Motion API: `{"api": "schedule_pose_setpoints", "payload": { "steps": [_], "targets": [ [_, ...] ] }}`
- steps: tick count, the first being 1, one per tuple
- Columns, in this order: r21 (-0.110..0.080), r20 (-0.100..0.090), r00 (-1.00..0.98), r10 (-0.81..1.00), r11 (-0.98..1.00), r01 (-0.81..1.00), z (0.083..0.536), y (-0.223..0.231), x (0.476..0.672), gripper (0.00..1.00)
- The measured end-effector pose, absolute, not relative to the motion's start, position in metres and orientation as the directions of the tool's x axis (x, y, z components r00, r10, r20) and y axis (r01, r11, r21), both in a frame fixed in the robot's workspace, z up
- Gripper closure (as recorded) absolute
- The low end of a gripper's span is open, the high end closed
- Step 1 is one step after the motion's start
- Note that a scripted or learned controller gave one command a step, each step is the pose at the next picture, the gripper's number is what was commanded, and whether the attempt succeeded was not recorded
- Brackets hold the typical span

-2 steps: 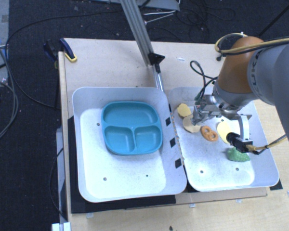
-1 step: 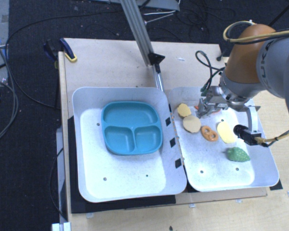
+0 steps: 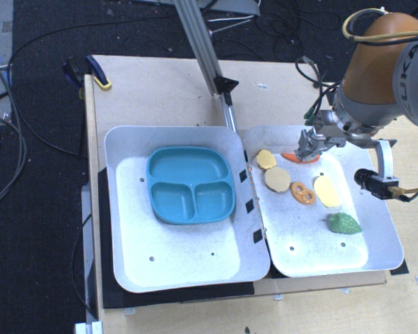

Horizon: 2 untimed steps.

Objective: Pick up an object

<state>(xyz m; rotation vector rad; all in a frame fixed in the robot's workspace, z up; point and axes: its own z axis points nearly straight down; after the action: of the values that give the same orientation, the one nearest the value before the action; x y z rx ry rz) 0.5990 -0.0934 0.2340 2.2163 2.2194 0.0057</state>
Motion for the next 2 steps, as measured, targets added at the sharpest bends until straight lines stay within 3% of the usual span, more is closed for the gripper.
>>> {"api": "schedule_pose_setpoints", "payload": {
  "steps": [1,2],
  "targets": [
    [0.002,0.000,-0.002,1.000,0.002,1.000,0.237,-0.093,0.600,1.00],
    [-0.001,0.001,-0.006,1.000,0.006,1.000,0.230,-0.048,0.598,1.00]
  ]
}}
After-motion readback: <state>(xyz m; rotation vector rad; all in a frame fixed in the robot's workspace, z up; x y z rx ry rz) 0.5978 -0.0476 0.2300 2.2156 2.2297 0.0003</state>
